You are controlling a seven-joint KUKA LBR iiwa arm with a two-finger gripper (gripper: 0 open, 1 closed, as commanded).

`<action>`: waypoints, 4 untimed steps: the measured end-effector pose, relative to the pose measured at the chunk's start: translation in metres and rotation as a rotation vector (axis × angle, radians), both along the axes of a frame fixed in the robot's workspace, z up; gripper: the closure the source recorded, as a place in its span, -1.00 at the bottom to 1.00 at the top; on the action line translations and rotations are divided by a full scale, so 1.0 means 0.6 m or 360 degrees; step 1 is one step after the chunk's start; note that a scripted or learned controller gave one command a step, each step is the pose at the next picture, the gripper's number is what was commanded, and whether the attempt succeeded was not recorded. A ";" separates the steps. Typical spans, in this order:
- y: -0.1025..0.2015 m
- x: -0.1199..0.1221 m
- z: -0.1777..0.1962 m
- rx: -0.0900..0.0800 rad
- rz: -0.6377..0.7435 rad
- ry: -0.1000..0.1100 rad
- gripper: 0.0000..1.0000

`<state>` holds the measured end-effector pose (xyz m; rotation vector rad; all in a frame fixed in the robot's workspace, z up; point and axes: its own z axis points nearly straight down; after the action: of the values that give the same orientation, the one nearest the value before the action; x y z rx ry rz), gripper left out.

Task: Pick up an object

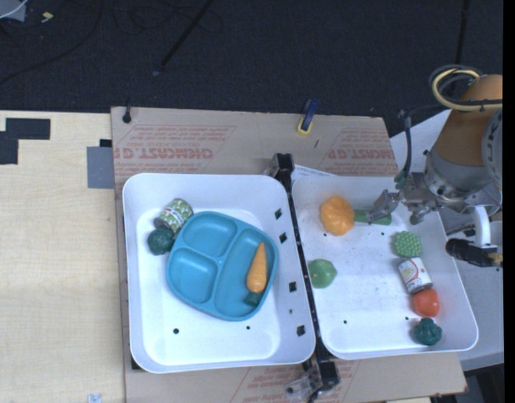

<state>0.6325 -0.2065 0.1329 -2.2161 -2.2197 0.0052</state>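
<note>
My gripper [400, 206] hangs over the back of the right bin [358, 342], with its fingers spread open and nothing between them. An orange toy pepper [337, 216] with a green stem lies just left of the gripper, the stem reaching to the left fingertip. A green bumpy ball [407, 244] lies just in front of the gripper. Further forward sit a small labelled can [414, 274], a red tomato [425, 302] and a dark green broccoli piece [426, 332]. A light green fruit [322, 273] lies near the bin's left wall.
The left bin [207, 347] holds a blue divided plate [202, 271] with an orange carrot [257, 267] on it, a striped can [175, 214] and a dark green lump [160, 241]. A ridge [295, 259] divides the two bins.
</note>
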 end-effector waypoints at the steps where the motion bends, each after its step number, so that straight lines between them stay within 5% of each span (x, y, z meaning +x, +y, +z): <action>1: 0.005 -0.001 -0.081 0.0001 0.0005 0.0001 -1.00; 2: 0.004 0.001 -0.058 -0.0001 0.0007 -0.0004 1.00; 4: -0.005 -0.005 0.128 -0.0004 -0.0005 -0.0013 1.00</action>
<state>0.6294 -0.2093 0.2097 -2.2252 -2.2214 -0.0012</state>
